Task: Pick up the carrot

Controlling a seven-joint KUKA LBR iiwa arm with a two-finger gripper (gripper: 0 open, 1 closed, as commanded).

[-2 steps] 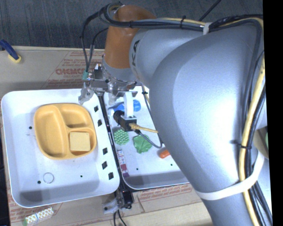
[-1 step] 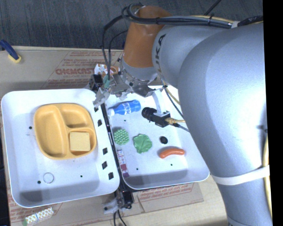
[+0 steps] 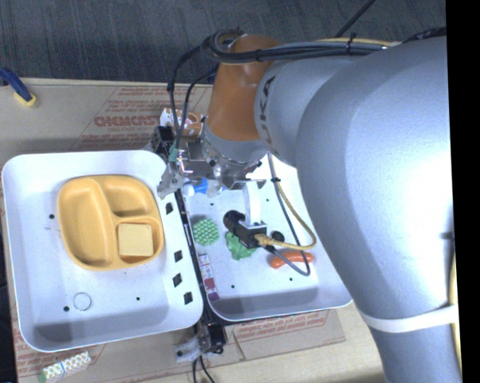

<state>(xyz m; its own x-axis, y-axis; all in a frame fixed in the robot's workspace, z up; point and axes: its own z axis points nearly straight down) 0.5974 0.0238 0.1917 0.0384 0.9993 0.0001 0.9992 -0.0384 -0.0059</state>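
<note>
**Carrot, small and orange, lying apart from two-finger gripper**

The carrot rests at about 4 o'clock in the shallow white right-hand bin, with a green leafy piece near its 9 o'clock side. The gripper stands over that bin's 10 o'clock corner; whether it is open or closed cannot be told. In the shallow white left-hand bin, a yellow divided plastic plate bears a pale tan square block.
</note>
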